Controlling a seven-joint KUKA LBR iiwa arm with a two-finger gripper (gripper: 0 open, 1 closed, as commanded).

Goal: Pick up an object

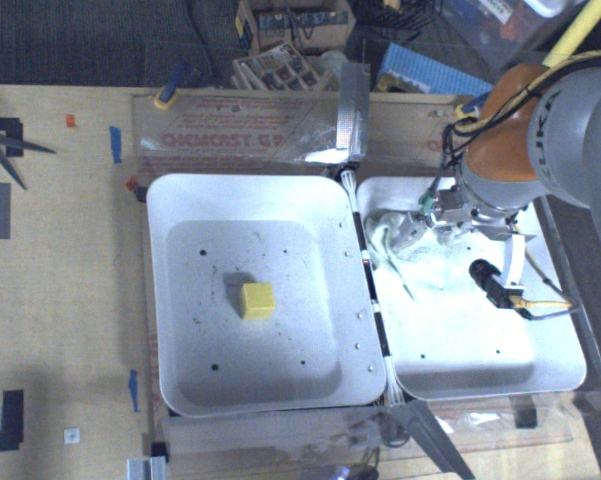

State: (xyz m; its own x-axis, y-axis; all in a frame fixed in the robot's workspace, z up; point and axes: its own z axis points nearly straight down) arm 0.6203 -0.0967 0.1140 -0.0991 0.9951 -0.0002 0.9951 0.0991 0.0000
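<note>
A small yellow block [258,300] lies near the middle of the left white bin [170,228]. The arm, grey with an orange band [500,148], reaches in from the right over the back of the right bin [550,368]. Its gripper [408,234] hangs low over that bin's back left corner, close to the divider between the bins. Pale, blurred, translucent shapes [388,248] lie under and beside the gripper; I cannot tell what they are. The yellow block is well apart from the gripper, in the other bin.
A black part with a yellow cable [492,280] sticks out below the wrist over the right bin. Behind the bins lies a clear plastic sheet [250,128] and a metal bracket [352,113]. Small dark specks dot the left bin's floor.
</note>
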